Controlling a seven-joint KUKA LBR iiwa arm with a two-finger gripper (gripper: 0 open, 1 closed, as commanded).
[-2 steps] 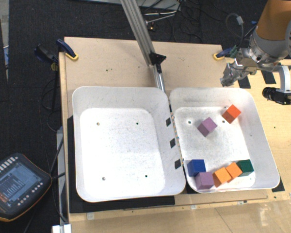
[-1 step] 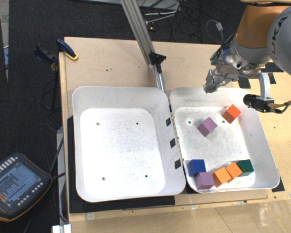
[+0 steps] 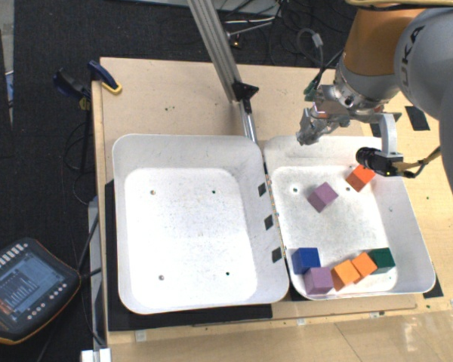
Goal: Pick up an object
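My gripper (image 3: 310,133) hangs over the far rim of the right bin (image 3: 411,236), near its back left corner, and I see nothing in it. In this bin a purple block (image 3: 322,196) lies near the middle, below and to the right of the gripper. An orange block (image 3: 359,177) sits by the right wall. Along the near edge lie a blue block (image 3: 306,259), a second purple block (image 3: 318,280), two orange blocks (image 3: 346,271) and a green block (image 3: 382,259).
The left bin (image 3: 136,157) stands beside the right one. A slanted metal pole (image 3: 215,40) comes down to the gap between the bins at the back. A clamp (image 3: 98,74) sits at the bench's far left corner. A teach pendant (image 3: 23,285) lies off the bench, lower left.
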